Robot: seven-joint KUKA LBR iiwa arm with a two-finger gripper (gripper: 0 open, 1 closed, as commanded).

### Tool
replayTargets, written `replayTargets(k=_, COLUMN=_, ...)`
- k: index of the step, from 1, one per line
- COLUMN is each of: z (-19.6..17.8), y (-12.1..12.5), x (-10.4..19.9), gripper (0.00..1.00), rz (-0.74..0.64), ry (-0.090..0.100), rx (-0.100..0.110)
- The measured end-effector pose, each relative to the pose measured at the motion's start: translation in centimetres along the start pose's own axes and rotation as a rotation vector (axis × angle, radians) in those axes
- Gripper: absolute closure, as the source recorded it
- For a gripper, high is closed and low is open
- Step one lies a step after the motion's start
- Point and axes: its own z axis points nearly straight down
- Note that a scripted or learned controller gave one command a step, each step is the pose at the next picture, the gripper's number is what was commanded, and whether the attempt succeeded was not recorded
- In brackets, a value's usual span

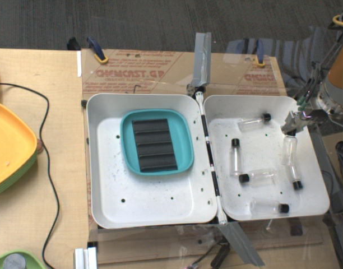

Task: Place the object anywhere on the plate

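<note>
Hovering by the right bin's (pixel 323 203) right rim, our gripper (pixel 292 125) hides its grip; clear tubes (pixel 289 156) could slip before reaching the plate (pixel 185 144).

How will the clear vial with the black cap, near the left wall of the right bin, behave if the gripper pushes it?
The vial lies on its side and looks cylindrical, so it would probably roll across the smooth white bin. Its clear wall suggests thin plastic or glass: likely light, slippery to pinch, possibly fragile. The gripper stands at the far right.
</note>
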Motion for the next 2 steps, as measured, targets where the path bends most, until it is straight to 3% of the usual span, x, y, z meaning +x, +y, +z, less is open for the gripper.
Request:
replayTargets(k=1, z=-0.74, y=-0.67, x=7.16, gripper=1.0, rz=-0.282, ry=0.0, rx=0.001)
replayTargets(k=2, z=-0.75, y=-0.67, x=7.13, gripper=0.0, rz=-0.282, ry=0.0, rx=0.001)
